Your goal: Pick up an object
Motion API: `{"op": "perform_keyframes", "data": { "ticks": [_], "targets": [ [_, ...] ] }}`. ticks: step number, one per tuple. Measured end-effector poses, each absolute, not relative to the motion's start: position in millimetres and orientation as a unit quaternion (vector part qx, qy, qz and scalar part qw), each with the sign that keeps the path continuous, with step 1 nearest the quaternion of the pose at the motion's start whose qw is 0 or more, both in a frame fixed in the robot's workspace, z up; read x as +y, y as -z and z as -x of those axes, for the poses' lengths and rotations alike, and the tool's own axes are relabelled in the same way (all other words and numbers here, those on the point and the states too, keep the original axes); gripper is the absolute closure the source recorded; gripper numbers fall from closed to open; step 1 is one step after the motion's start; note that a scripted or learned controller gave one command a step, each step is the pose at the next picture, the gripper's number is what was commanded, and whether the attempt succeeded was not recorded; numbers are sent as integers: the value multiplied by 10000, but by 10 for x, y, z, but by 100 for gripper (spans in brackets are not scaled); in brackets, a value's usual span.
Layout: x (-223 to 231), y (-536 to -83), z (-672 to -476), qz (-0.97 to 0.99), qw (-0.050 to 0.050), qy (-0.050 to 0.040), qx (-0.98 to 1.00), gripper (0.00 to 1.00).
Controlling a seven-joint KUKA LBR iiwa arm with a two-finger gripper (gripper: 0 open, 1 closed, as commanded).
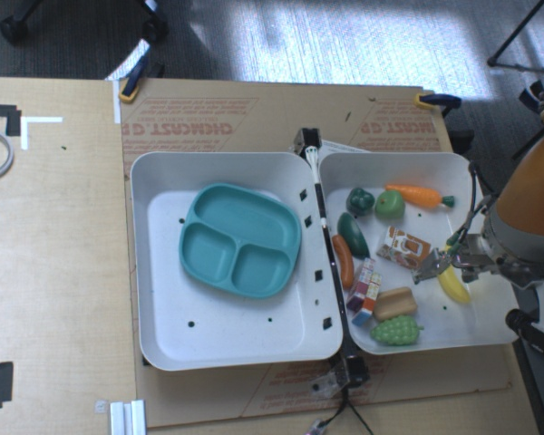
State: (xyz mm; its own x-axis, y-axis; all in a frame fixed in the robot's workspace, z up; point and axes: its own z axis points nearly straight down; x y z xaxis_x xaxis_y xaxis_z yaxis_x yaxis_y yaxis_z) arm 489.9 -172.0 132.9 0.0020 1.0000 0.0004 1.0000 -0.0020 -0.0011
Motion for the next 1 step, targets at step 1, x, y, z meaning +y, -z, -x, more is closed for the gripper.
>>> {"op": "perform_keyframes", "data": {
  "ticks": [1],
  "targets": [
    [-1679,-923,-5112,7074,2,1,-7068,0]
  ]
}}
